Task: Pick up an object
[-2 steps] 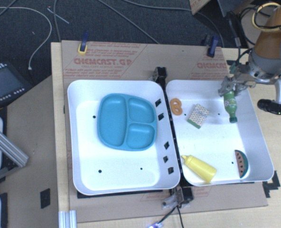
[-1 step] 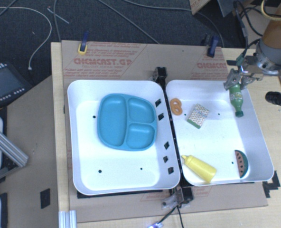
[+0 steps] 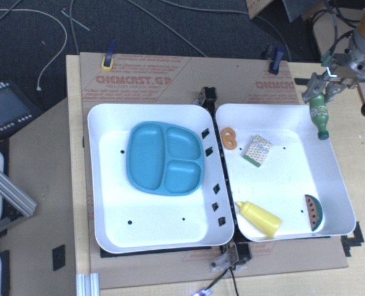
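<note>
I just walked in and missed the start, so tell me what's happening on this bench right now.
A robot arm is reaching in from the right, and its gripper holds a green bottle by the top, hanging over the far right rim of the right bin. In that bin lie a pretzel, a small speckled block, a yellow mustard bottle and a watermelon slice. The left bin holds a blue divided plate.

Two bins [image 3: 108, 165] [image 3: 330, 165] — one plate [image 3: 165, 159] — five small items.
</note>
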